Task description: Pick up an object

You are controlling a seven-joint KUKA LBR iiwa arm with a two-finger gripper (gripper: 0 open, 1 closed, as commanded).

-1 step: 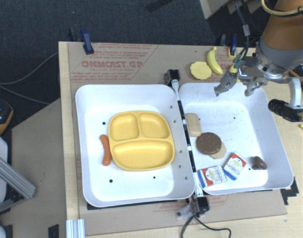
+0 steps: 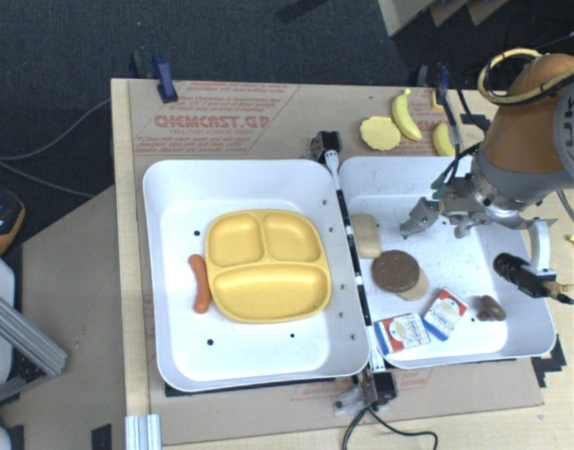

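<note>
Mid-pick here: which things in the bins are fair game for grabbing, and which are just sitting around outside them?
For the job:
tool
brown disc
tan block
two small cartons
sausage
yellow divided plate

Lying about:
bananas and yellow slice on the bench

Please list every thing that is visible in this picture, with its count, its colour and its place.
bins: 2, white, side by side on the bench
divided plate: 1, yellow, left bin
sausage: 1, orange, left bin, beside the plate
patty: 1, brown, right bin
beige piece: 1, right bin, near the divider
small cartons: 2, red, white and blue, right bin front
brown lump: 1, right bin
bananas: 2, yellow, bench behind right bin
yellow slice: 1, beside the bananas
gripper: 1, grey, above right bin
</note>
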